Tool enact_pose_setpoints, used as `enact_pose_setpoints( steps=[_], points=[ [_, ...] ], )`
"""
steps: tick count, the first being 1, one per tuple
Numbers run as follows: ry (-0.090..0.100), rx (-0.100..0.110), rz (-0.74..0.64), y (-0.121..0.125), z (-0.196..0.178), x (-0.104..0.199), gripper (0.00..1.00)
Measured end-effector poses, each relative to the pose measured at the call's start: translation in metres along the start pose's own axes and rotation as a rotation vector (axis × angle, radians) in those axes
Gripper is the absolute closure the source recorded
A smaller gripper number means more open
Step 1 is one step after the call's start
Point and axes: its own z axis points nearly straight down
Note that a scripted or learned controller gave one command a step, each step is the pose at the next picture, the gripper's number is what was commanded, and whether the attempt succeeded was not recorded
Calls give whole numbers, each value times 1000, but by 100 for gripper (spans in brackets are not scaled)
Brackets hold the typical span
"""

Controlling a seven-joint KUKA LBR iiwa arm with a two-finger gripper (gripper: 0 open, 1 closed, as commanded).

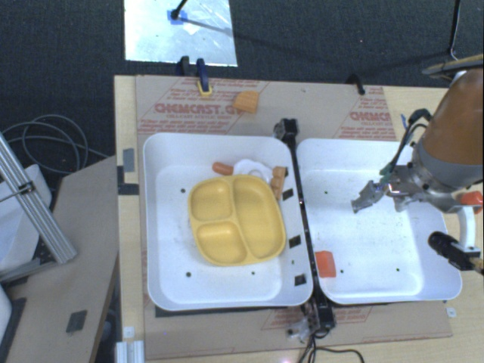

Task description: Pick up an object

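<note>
We see the arm's gripper hovering over the right bin, fingers apparently parted and empty, though blurred. An orange block lies at that bin's near-left corner, well apart from the gripper.

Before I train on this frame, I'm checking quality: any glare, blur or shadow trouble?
Camera view: the foil sheet behind the bench glares brightly; the white bins look evenly lit, near washed out; the gripper is soft, its fingers hard to resolve; the yellow tray and orange block read sharply enough.
</note>
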Motion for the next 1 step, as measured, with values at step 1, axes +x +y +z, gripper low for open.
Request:
enact_pose_setpoints(
  steps=[1],
  points=[
    [3,-10,-13,-24,-94,106,0]
  ],
)
